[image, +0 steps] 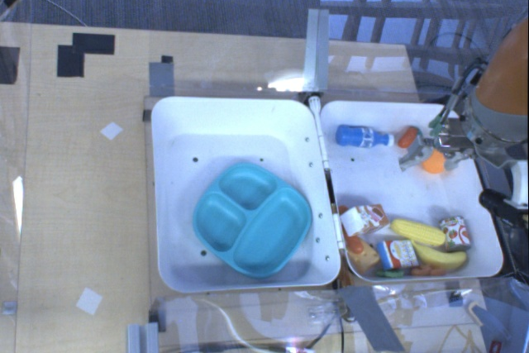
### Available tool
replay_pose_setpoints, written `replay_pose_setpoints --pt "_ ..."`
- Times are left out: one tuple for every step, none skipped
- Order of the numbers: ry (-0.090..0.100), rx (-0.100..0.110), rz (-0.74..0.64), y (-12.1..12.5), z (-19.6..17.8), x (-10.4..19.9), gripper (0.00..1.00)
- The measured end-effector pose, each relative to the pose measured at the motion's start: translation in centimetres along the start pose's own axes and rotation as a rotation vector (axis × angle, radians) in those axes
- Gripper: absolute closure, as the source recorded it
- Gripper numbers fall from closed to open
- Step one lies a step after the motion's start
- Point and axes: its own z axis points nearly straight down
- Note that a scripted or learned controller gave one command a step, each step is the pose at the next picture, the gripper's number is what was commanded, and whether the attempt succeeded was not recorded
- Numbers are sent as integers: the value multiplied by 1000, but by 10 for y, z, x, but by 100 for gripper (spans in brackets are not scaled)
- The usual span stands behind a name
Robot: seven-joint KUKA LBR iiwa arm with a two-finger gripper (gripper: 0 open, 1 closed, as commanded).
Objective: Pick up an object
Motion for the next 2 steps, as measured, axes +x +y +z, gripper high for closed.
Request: replay_pose_setpoints --pt "0 -2 80 41 97 -47 0" --pt "-1 -3 351 94 111 -15 0"
